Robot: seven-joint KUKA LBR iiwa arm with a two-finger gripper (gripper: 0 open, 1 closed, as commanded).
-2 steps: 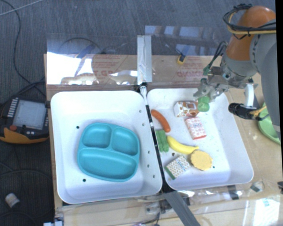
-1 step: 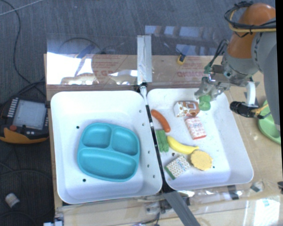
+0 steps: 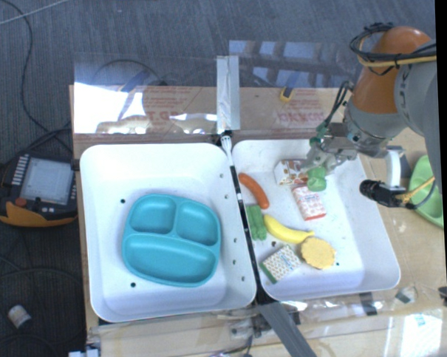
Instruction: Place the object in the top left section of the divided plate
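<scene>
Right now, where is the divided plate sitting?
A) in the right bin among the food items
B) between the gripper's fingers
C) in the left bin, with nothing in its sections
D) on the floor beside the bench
C: the teal divided plate lies flat in the left bin with all its sections bare, while the banana and the other items lie in the right bin.

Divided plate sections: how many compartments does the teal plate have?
3: on the teal plastic divided plate, two small ones at the top, left and right, one large along the bottom.
</scene>
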